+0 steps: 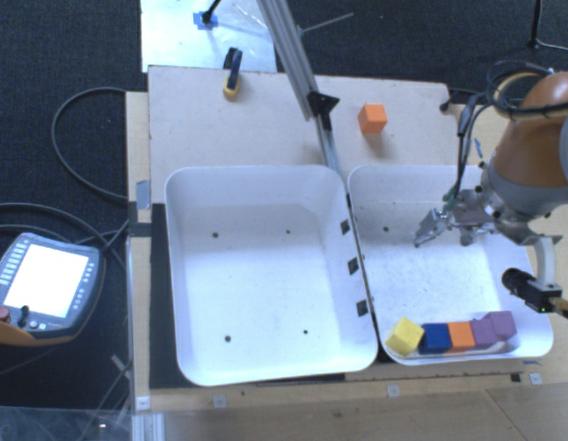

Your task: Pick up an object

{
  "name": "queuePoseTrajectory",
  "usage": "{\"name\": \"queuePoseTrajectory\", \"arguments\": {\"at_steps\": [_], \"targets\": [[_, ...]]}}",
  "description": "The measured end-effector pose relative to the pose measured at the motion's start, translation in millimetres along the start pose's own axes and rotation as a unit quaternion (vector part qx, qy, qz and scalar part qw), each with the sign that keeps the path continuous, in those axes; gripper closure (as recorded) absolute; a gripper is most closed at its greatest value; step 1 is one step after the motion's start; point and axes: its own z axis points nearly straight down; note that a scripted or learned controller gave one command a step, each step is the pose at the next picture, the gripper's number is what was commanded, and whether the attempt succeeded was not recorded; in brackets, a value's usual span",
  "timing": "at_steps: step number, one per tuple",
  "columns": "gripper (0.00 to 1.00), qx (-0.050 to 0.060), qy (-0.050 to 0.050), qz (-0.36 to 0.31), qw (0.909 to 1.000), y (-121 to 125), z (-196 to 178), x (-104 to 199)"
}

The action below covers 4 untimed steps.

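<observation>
Blocks are sitting in a row along the near wall of the right bin [541, 343], touching one another: a yellow block [404, 335] at the end nearest the left bin [187, 191] and tilted a little, then a blue block [437, 337], an orange block [461, 334] and a purple block [494, 327] at the end farthest from it. None of them is being touched by the arm.

The gripper [429, 231] is hanging over the middle of the right bin's floor, well apart from the row and on the far side of it. Its fingers are pointing toward the left bin, and from where I am standing they are too small and too tangled with the metal behind them for me to tell whether they are spread or pressed together. Nothing is showing between them. Above the gripper the orange band [541, 145] of the arm is bulging out past the right bin's far corner.

A second orange cube [373, 118] is resting on the bench [266, 118] just beyond the right bin's far wall. A yellow clamp [232, 73] is lying farther along the bench, beyond the left bin. A metal bar [298, 53] is slanting down to where the two bins are meeting. A pendant [43, 285] with a lit screen is lying on the floor, well beyond the left bin.
</observation>
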Motion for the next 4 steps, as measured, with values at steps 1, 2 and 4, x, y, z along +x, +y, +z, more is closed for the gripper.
{"name": "queuePoseTrajectory", "arguments": {"at_steps": [1, 2, 4], "targets": [[0.0, 0.003, 0.001, -0.001, 1.0, 3.0, 109.4, 25.3], [0.0, -0.006, -0.001, -0.003, 1.0, 68.0, 0.6, 33.7], [0.0, -0.005, -0.002, 0.001, 1.0, 65.9, -3.2, -16.9]]}}
